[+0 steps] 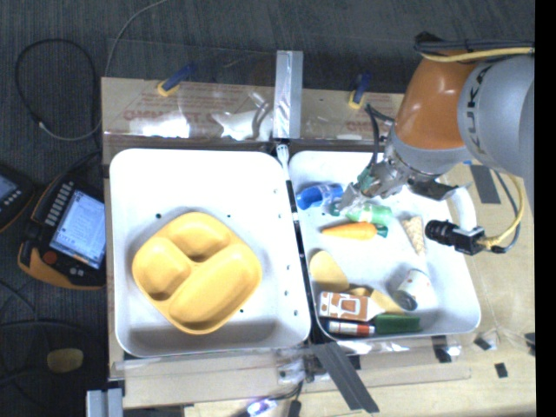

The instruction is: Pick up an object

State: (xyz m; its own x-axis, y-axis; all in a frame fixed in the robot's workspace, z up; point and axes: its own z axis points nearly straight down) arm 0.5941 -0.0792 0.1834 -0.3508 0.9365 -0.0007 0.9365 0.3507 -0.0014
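My gripper [365,189] sits low in the right white bin [452,315], at the back, tips touching or just above a green-and-clear plastic item [375,210] beside the blue crumpled plastic piece [314,196]. Can't tell if it's gripping anything; too blurred there. Risks, imo: items are packed tight, so I could nudge the orange carrot-shaped toy [352,229] just in front, or pinch two things at once & drop both. The yellow three-compartment plastic tray [196,271] is in the left bin, well apart.

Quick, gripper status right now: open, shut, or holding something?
Gripper: cannot be told. It is low in the right bin, over the blue item and the carrot; nothing is seen held.
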